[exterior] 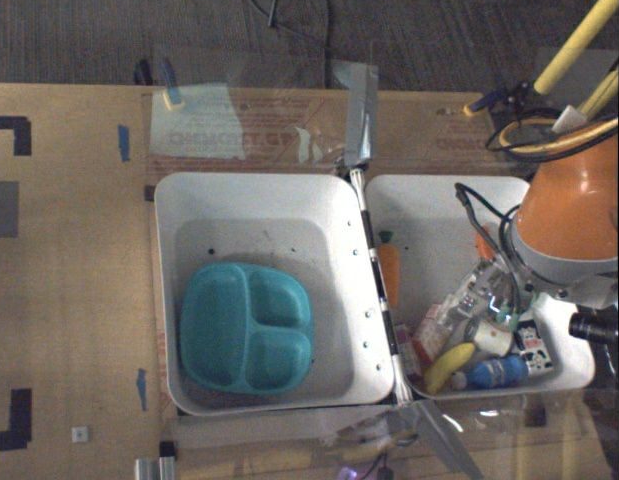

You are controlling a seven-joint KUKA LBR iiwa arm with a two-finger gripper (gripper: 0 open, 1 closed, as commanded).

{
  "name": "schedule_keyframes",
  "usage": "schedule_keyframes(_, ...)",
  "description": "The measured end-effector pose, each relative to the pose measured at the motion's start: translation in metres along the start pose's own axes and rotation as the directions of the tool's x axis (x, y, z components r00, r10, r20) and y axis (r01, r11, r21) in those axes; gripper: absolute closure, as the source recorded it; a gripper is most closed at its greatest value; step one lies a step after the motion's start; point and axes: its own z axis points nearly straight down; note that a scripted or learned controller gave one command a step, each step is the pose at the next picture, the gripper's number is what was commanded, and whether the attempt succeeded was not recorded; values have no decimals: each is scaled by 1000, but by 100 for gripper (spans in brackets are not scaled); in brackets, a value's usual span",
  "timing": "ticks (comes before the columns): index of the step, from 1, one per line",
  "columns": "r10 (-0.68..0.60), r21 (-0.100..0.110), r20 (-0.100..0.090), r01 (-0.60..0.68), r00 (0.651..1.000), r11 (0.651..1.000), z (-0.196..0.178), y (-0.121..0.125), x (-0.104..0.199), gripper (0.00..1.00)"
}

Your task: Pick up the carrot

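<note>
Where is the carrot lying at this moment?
The carrot lies in the right bin, along its left wall beside the divide between the two bins. The banana lies lower right of it, and the arm is farther right.

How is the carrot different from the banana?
The carrot is orange with a green top; the banana is yellow. The carrot lies straight along the right bin's left wall; the banana is curved and lies slanted near the front, among other things. The carrot lies apart from the clutter; the banana sits beside a blue bottle. Both are in the right bin.
</note>
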Motion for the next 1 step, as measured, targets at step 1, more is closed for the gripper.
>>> schedule_keyframes(1, -289, 2, -5, 289, 957, 957, 36, -33, -21, 100)
